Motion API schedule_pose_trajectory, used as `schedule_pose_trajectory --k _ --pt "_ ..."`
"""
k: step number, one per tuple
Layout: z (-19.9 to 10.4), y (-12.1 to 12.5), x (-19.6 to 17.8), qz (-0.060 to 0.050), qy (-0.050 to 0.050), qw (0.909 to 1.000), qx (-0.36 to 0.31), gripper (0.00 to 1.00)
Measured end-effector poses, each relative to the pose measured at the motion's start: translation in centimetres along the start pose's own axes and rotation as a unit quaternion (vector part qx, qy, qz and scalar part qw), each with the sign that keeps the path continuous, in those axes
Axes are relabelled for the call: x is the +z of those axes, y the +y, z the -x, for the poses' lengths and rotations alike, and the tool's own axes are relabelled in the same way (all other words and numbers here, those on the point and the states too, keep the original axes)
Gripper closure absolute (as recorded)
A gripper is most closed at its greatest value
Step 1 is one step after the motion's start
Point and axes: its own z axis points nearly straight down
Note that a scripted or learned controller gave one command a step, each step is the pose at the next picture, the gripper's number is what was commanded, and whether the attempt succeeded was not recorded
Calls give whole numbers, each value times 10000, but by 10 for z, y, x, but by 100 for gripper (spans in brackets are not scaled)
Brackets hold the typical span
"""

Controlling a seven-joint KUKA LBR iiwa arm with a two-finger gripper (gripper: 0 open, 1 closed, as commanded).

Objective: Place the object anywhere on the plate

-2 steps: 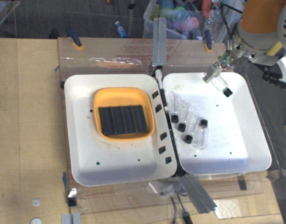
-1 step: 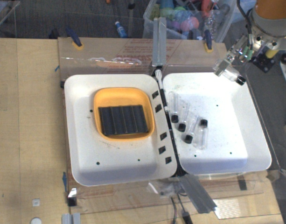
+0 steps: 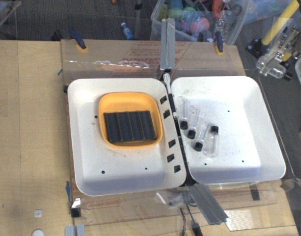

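- The gripper (image 3: 274, 65) hangs outside the bins, above the upper right corner of the right bin (image 3: 248, 90). At this size and blur it cannot be told whether it is released or clenched. Nothing is seen held in it.
- The arm (image 3: 284, 14) runs up and to the right from the gripper, out of the view's corner.
- The task's things are the vials (image 3: 197, 129), a small cluster lying on the floor of the right bin, in its left half, near the divider between the bins.
- Key relation: the vials lie down and to the left of the gripper in the view, well apart from it. In my judgement the coming move is a reach inward across the right bin, followed by a descent.
- Long axis: each vial lies flat, with its length running roughly from the far side to the near side, slightly tilted. A grasp across the short width appears the better option.
- Appearance: clear, slender tubes with black caps. The bodies are faint against the white bin and the caps are the plainest marks. Some vials lie just beside one another, so singling one out may be difficult.
- The plate (image 3: 107, 102) is orange and sits in the left bin (image 3: 86, 156), carrying a black ridged slab (image 3: 129, 127). No vial is on it.
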Motion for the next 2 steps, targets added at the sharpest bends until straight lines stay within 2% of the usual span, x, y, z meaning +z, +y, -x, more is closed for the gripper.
schedule_pose_trajectory --k 1,2 --pt "19 -33 -57 3 -8 9960 -892 100" --pt "16 -33 -83 6 -11 9775 -2109 100"
